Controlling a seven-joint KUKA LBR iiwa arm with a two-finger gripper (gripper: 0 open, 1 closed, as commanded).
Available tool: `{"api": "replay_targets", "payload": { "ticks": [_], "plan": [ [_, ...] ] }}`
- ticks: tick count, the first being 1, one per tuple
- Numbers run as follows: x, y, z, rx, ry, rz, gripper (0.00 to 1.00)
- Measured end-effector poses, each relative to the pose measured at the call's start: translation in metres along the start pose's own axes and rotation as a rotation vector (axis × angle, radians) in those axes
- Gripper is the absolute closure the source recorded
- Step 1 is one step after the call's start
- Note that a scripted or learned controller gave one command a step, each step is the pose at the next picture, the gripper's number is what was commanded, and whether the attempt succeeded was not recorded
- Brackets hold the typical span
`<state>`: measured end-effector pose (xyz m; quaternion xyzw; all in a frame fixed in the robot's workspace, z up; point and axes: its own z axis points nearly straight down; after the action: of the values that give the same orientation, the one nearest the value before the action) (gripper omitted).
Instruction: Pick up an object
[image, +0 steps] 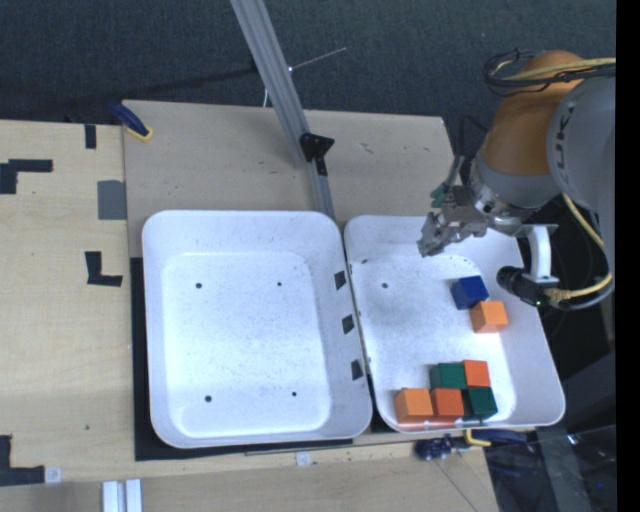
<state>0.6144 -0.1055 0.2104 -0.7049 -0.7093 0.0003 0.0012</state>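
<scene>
In the right bin (400, 310) lie a blue block (468, 292) and an orange block (489, 316) close together near the right wall. A cluster of orange and green blocks (450, 392) sits at the bin's front edge. My gripper (438, 240) hangs over the far part of the right bin, up and left of the blue block, apart from it. Nothing shows between its fingers.
The left bin (245, 325) stands beside the right one. A slanted metal pole (285, 90) runs down to the gap between the bins. The arm's cables (560, 290) hang beside the right bin's right wall.
</scene>
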Motion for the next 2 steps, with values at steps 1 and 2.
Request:
{"api": "replay_targets", "payload": {
  "ticks": [1,2],
  "plan": [
    [0.054,-0.004,0.006,0.001,0.000,-0.001,1.00],
    [0.105,0.000,0.007,0.000,0.000,-0.001,1.00]
  ]
}}
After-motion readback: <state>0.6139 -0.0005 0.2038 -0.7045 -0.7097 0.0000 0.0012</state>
